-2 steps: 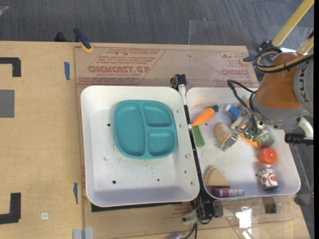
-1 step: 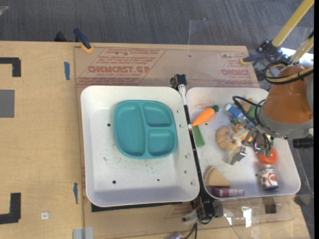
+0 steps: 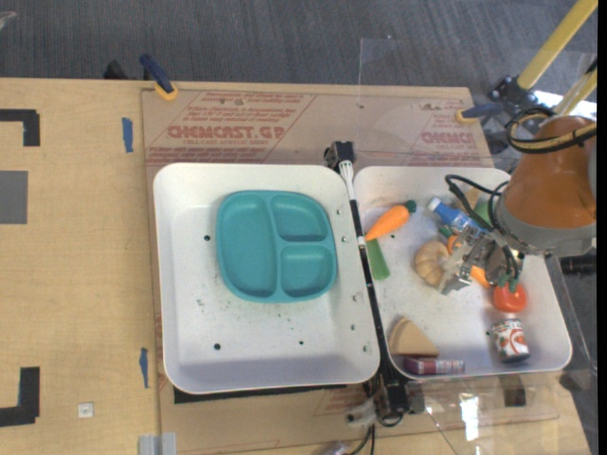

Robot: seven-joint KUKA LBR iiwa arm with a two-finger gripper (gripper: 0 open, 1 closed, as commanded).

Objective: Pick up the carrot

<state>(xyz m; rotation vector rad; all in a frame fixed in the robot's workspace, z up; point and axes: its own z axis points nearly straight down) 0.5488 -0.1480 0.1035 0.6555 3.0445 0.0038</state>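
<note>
Purple tube sits nearest; carrot lies left of the end effector, grip unclear, nothing visibly pinched.

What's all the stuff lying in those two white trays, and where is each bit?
Bins: two, white, side by side on the bench.
Plate: one, teal, three compartments, in the left bin.
Carrot: one, orange with green top, right bin, upper left part.
Green piece: one, green, just below the carrot.
Tomato: one, red-orange, right bin's right side.
Can: one, white and red, below the tomato.
Arm: one, grey with orange band, over the right bin.
Gripper: one, above the right bin's middle.
</note>
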